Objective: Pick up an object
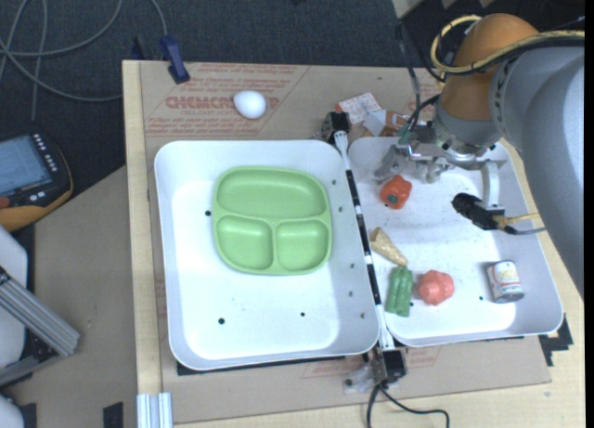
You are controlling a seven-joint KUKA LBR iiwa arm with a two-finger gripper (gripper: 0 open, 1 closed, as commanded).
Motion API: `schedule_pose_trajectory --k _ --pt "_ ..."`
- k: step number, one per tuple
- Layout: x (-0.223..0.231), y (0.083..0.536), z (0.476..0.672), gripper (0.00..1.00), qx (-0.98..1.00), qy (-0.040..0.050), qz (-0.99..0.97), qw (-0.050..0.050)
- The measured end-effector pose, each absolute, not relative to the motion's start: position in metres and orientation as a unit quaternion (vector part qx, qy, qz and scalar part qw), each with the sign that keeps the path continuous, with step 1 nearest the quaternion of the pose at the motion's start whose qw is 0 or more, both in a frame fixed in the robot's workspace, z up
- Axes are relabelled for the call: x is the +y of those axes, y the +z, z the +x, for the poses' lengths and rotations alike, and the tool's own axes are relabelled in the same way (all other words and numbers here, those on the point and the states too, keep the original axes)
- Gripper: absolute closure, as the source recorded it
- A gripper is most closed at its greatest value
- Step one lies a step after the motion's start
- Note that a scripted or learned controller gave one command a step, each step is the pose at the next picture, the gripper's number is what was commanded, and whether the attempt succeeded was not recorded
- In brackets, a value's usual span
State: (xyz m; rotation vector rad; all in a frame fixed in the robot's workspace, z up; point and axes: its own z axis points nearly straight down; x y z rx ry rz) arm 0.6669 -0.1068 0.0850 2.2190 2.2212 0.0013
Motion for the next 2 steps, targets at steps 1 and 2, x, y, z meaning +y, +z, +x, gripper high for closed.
schedule_pose_trajectory --k 1,2 --pt "-0.094 0.085 0.65 0.0 0.707 -0.0005 0.707 -0.001" --pt "-0.094 0.095 0.651 1.0 0.707 0.0001 0.707 0.0"
